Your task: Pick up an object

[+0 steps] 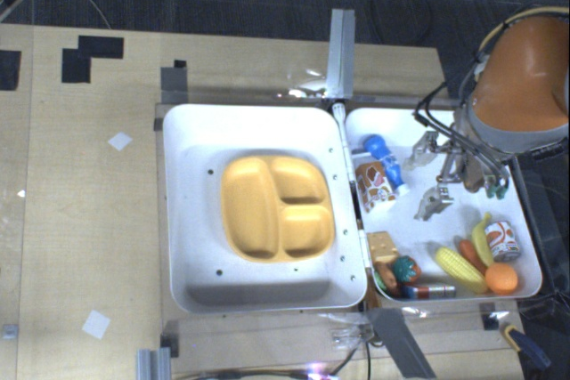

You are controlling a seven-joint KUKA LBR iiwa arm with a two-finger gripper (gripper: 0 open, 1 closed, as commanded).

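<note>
My gripper (430,175) hangs over the middle of the right bin (531,238), open, with only bare white floor between its fingers (435,203). Just to its left lie a blue bottle (383,157) and a printed snack packet (375,182). Along the bin's near side sit a yellow corn cob (459,265), a carrot (470,254), a banana (482,238), a red and white can (501,238) and an orange (502,279). At the near left corner are a wooden block (382,246), a teal ball (406,269) and a marker (426,290).
The left bin (183,218) holds a yellow divided plate (274,206). The arm's orange band (523,84) looms over the right bin's far right corner, with cables trailing down to the wrist. A metal post (341,53) stands behind the seam between the bins.
</note>
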